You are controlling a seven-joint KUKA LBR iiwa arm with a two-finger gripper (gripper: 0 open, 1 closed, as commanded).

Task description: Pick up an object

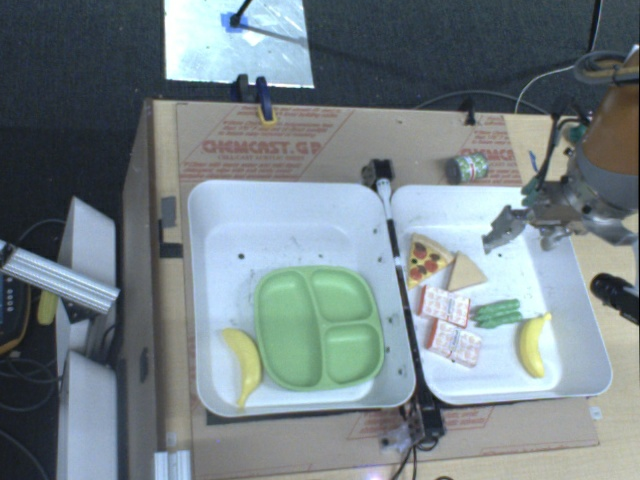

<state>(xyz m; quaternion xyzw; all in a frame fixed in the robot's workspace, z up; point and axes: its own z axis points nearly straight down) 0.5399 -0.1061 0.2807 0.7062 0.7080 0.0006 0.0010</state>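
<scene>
Even bright light, glare on white bins [300,203], slightly soft focus.

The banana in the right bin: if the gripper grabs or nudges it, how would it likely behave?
The banana looks like a smooth, glossy toy, so probably light, stiff and slippery. Its curve may make it pivot when nudged. It lies near the bin wall, which might crowd the gripper.

Colours in the two white bins

Left bin [290,208]: green tray [320,328], yellow banana [243,366]. Right: red-spotted pizza slice [428,260], tan wedge [466,272], green beans [497,314], perhaps red-and-white packets [445,307].
</scene>
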